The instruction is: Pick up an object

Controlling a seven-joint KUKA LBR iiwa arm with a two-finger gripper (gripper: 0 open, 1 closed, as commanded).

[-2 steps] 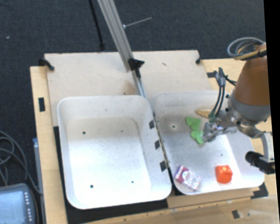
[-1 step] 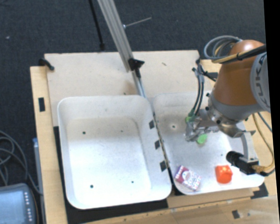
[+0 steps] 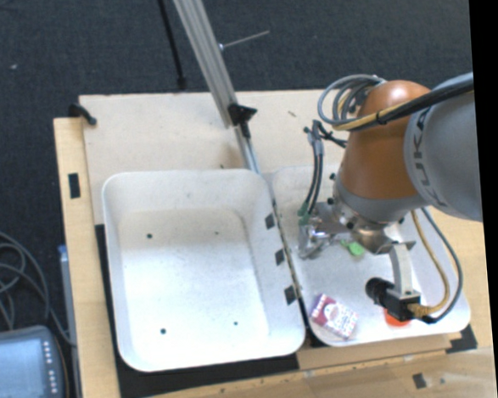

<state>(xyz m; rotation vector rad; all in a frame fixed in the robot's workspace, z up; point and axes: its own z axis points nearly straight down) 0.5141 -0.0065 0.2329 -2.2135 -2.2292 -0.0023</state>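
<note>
Looking from the camera view:
Landmark: the right bin [image 3: 461, 307], on the worktop [image 3: 159, 132].
Gripper [image 3: 320, 236]: low over the bin's left half, near the divider; whether it is spread or closed cannot be told.
Red-and-white packet [image 3: 334, 315]: at the bin's near-left corner, long axis slanted.
Relation: packet lies just nearer the camera than the gripper, apart from it.
Green scrap [image 3: 354, 249]: just beside the wrist.

The arm [image 3: 433, 151] reaches in from the right of the camera view, its grey link leading to the broad orange band, which faces up toward the camera. Below the band the wrist points steeply downward, and the gripper [image 3: 315, 236] hangs low at the wrist's left side.
</note>
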